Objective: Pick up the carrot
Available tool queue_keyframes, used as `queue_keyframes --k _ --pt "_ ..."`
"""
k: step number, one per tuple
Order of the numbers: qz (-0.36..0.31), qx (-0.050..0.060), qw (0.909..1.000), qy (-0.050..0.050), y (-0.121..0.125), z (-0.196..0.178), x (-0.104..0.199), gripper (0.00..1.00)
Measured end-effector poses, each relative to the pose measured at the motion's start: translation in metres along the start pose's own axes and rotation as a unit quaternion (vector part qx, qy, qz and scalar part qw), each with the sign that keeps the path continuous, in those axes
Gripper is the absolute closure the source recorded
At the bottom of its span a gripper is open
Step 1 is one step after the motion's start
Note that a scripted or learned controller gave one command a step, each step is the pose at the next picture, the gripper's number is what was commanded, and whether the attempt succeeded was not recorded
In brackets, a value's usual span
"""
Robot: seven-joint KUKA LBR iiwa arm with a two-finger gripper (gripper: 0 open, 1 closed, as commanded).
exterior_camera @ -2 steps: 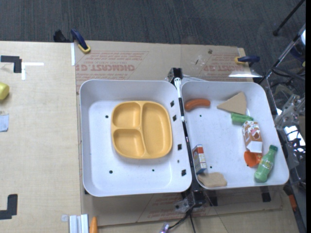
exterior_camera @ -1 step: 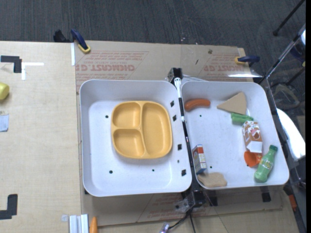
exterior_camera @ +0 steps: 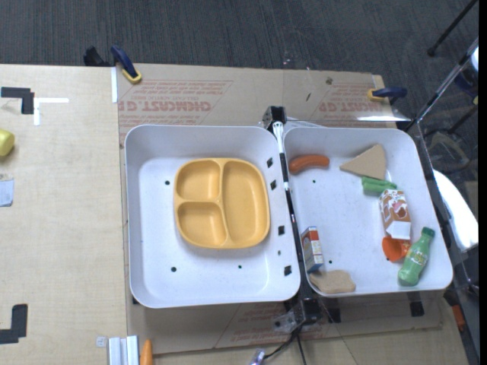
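Observation:
The carrot (exterior_camera: 393, 249) shows as an orange end in the right bin (exterior_camera: 346, 219), near its right wall. It lies between a brown and white snack packet (exterior_camera: 395, 212) and a green bottle (exterior_camera: 416, 258). The packet covers part of it, and a green piece (exterior_camera: 378, 184) sticks out at the packet's far end. Whether that green piece belongs to the carrot I cannot tell.
The right bin also holds an orange-red sausage (exterior_camera: 308, 163), a tan wedge (exterior_camera: 367, 162), a small red and white box (exterior_camera: 312, 249) and a tan slice (exterior_camera: 332, 282). A yellow divided plate (exterior_camera: 222, 203) sits in the left bin (exterior_camera: 148, 226). A pale rounded shape (exterior_camera: 459, 211) lies past the right wall.

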State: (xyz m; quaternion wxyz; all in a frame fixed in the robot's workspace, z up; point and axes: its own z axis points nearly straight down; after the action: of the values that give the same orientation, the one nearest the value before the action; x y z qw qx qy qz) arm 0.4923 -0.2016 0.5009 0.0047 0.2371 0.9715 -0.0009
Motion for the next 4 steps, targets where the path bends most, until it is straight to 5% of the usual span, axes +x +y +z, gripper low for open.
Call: queue_keyframes --k 1,2,3,4 --pt "-0.001 0.000 1.0000 -0.003 0.0012 -0.0096 -0.0026 1.00" --pt "-0.001 0.000 1.0000 -0.003 0.0012 -0.0097 -0.0026 0.00" --pt "-0.002 0.000 1.0000 -0.006 0.0023 -0.0191 -0.0052 1.00" --pt "-0.001 0.000 1.0000 -0.006 0.0022 -0.0190 -0.0051 0.00"
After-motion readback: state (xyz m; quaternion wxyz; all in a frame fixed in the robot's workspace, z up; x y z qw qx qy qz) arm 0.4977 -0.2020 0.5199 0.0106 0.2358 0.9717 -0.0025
